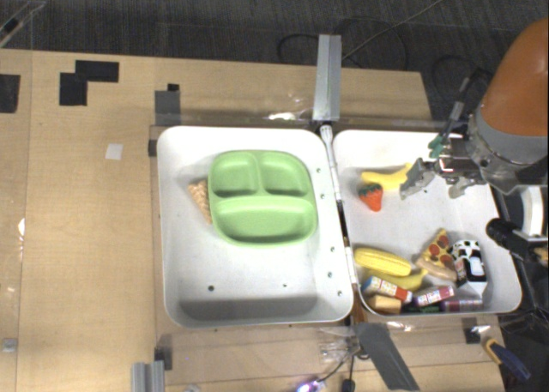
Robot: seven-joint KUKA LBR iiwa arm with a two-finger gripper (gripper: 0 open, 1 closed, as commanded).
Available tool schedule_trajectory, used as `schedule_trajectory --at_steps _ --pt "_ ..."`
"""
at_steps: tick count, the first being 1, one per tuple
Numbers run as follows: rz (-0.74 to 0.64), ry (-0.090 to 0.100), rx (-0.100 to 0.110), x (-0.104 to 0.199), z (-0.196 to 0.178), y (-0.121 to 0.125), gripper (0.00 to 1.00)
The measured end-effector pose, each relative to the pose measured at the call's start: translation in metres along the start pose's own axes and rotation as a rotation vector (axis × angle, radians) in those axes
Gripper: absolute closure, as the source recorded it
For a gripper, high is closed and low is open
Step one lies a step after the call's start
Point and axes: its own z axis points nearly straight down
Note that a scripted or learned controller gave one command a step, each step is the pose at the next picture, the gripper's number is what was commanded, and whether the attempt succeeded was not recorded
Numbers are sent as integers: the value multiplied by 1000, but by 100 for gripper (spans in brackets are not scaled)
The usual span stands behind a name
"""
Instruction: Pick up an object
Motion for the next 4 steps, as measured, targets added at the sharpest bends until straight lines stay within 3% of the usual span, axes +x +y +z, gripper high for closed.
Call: schedule_trajectory --at_steps 1,2,3,4 --pt "-34 0 0 20 81 73 0" --pt "-128 -3 -11 -32 176 88 0" --pt "-128 0 -18 -29 162 91 100" --pt "-128 0 -18 -29 162 91 0"
